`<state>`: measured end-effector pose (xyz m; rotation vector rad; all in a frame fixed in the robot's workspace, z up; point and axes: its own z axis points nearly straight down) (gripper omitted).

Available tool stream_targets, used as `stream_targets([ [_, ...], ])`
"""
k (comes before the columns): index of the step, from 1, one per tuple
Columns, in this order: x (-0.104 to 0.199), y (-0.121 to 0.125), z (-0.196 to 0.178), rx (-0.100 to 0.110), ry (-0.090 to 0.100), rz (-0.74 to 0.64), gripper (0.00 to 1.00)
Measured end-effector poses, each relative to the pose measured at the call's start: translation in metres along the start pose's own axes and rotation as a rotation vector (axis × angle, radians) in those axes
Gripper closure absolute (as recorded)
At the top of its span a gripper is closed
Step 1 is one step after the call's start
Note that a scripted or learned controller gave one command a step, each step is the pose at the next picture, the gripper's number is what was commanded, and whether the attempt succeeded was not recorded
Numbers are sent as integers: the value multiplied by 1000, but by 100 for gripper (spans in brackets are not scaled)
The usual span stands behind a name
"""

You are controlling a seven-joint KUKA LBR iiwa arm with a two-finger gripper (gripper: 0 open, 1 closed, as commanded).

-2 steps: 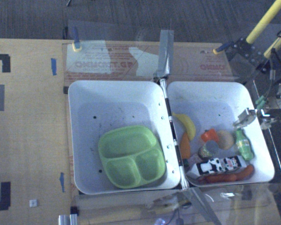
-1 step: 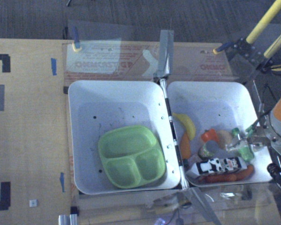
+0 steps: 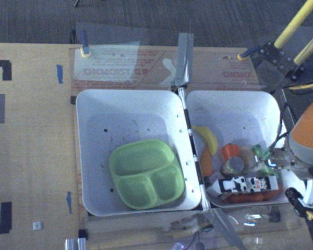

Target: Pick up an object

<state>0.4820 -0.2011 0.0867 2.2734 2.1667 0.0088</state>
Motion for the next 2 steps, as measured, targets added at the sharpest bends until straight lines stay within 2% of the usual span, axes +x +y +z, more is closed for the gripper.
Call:
stream_targets([
  [1,-1,1,-11,-5,-4,2,100],
  [2,80,24,-114,5,-3,-25,100],
])
